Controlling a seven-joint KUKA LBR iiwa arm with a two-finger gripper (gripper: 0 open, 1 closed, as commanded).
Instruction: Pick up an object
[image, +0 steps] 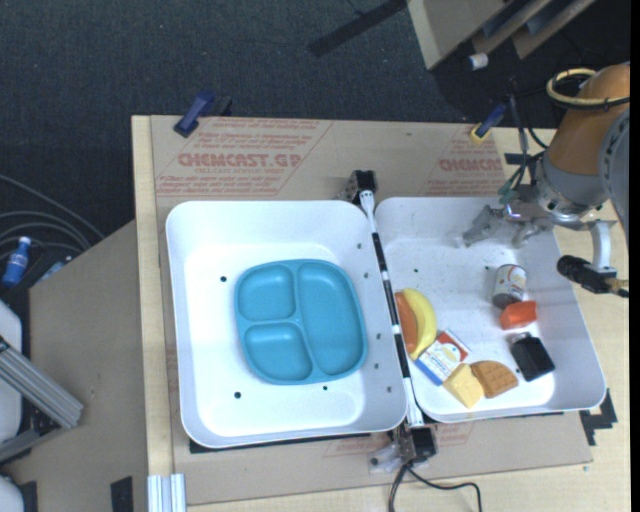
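Note:
My gripper (498, 232) hangs over the far part of the right bin (440, 225). Its fingers are spread open and nothing sits between them. Below it in that bin lie a small silver can (507, 283), an orange block (517, 315) and a black block (532, 357). Along the bin's left side lie a yellow banana (421, 318) and, beside it, a red-orange piece (404, 318). Near the front are a small printed carton (440, 358), a cheese wedge (463, 385) and a brown bread piece (494, 376). The can is the nearest of these to the gripper, and the two are apart.
The left bin (200, 250) holds a blue divided plate (300, 320). A black clamp (362, 185) sits where the bins meet at the back. The grey arm with its orange band (585, 120) comes in at the upper right. Cables (30, 250) lie off the bench at the left.

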